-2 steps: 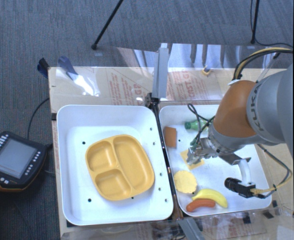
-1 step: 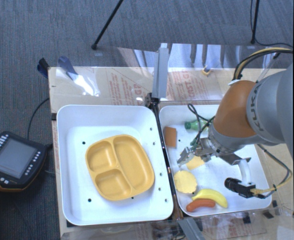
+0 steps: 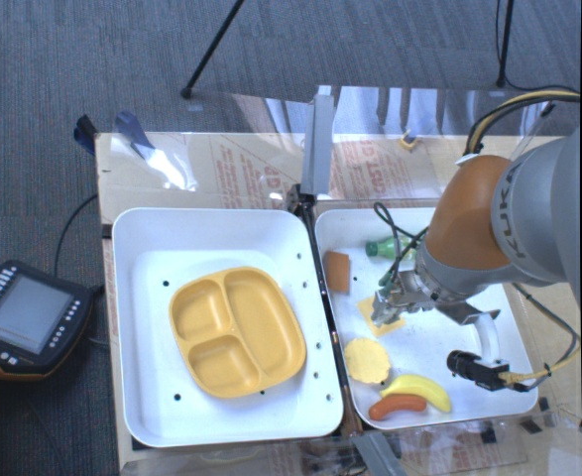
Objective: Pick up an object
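the grey arm [image 3: 528, 216] with its orange band is reaching in from the right, and the letters "kuk" are reading vertically on its grey housing, the rest of the word being cut off. its gripper [image 3: 390, 303] is hanging low over the right bin [image 3: 342, 228], directly above a pale yellow flat piece [image 3: 382, 322] lying on the bin floor; whether the jaws are apart or together i cannot tell, since the wrist is covering them. in the same bin a brown rectangular piece [image 3: 337, 271] is leaning near the left wall, a green object [image 3: 380, 248] is lying just behind the gripper, a round yellow item [image 3: 368, 361] is sitting toward the front, and a banana [image 3: 419, 391] is lying just beside a red sausage [image 3: 398, 406] at the front edge. the left bin [image 3: 142, 266] is holding a yellow divided plate [image 3: 237, 331] with three compartments. behind the bins, red printing is showing on the cardboard-coloured tabletop [image 3: 241, 172], too blurred to read. a teach pendant [image 3: 25, 315] with a grey screen is resting on the floor at the left.
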Available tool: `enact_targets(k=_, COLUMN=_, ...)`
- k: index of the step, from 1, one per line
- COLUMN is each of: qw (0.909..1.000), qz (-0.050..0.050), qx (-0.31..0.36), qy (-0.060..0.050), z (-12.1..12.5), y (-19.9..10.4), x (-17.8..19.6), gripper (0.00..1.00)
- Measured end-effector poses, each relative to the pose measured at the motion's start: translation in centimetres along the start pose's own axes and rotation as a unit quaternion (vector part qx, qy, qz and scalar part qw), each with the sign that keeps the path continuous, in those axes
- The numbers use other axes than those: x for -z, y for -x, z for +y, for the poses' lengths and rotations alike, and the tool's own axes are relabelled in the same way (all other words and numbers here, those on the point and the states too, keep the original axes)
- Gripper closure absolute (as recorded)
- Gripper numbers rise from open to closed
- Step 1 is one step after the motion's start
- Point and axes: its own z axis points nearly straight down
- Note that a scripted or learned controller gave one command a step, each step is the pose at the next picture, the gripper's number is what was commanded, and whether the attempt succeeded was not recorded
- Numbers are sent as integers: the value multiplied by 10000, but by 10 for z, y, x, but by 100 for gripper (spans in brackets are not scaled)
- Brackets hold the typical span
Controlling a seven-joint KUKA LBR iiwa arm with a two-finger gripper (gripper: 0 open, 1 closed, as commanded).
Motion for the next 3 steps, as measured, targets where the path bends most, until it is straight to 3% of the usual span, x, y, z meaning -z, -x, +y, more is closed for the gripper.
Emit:
enact_targets(k=1, qw=10000, qz=0, qx=-3, qy=-3, z=0, y=0, x=0, gripper=0)
enact_targets(k=2, qw=9984, qz=-24, qx=566, qy=31, z=0, y=5, x=-17, gripper=0)
enact_targets(k=3, qw=9986, qz=-15, qx=534, qy=22, z=-1, y=6, x=-8, gripper=100)
